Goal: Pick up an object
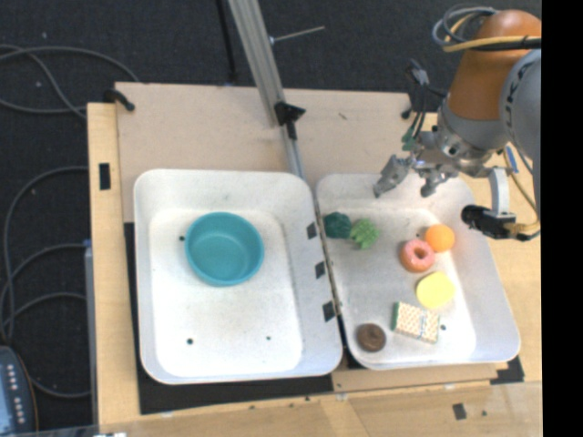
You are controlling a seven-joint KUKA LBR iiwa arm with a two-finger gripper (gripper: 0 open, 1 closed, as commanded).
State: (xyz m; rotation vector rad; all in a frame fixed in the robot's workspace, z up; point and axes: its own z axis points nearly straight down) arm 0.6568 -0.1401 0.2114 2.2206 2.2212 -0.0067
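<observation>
Brown disc (pixel 371 337) hugs the right bin's (pixel 487 321) near rim; tool (pixel 407 178) hangs spread, holding nothing, over its bare far end.

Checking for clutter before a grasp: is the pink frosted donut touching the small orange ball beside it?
Touching, or nearly so: the camera view shows the pink frosted donut and small orange ball with edges meeting, no white bin floor visible between them.
</observation>
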